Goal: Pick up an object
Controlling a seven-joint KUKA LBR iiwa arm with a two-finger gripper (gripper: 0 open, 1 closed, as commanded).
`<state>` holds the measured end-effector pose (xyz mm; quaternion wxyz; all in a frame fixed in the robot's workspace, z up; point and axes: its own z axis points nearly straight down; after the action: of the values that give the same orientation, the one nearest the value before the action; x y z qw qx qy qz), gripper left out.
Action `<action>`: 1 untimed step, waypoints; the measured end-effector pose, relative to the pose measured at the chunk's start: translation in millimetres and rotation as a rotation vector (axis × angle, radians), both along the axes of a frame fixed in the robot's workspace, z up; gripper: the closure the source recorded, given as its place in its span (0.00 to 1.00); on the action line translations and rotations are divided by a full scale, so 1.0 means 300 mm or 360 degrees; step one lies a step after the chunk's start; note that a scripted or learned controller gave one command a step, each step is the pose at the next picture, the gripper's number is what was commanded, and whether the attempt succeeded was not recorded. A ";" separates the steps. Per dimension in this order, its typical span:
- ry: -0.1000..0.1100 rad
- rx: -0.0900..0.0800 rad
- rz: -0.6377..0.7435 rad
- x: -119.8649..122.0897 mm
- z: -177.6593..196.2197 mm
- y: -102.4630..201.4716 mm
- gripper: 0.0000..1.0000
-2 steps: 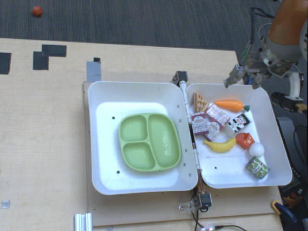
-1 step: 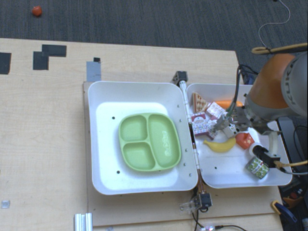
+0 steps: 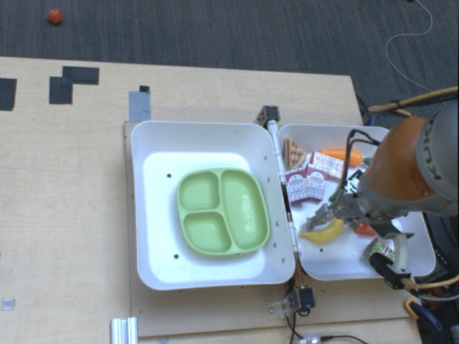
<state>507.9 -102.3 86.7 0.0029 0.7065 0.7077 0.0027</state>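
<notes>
The right bin (image 3: pixel 337 267) holds several small items. A yellow banana (image 3: pixel 324 232) lies near its front left. Two pink-and-white boxes (image 3: pixel 305 186) sit behind it, with a brown waffle-like piece (image 3: pixel 292 151) and an orange carrot (image 3: pixel 334 153) at the back. My gripper (image 3: pixel 331 213) hangs low in this bin, right above the banana's back edge and just right of the boxes. A red piece (image 3: pixel 364 228) peeks out under the wrist. The arm's orange band (image 3: pixel 394 165) covers the bin's right part.
The left bin (image 3: pixel 154 192) carries a light green divided plate (image 3: pixel 222 211). A small bottle-like item (image 3: pixel 381 249) lies at the right bin's front right. A metal divider (image 3: pixel 281 185) runs between the bins. Dark patches and a grey block (image 3: pixel 140 106) sit on the bench behind.
</notes>
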 end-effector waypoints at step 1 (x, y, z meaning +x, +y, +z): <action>-0.0010 0.0000 0.0001 0.008 0.038 0.002 1.00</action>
<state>510.3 -101.9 98.3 0.0052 0.7062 0.7079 0.0050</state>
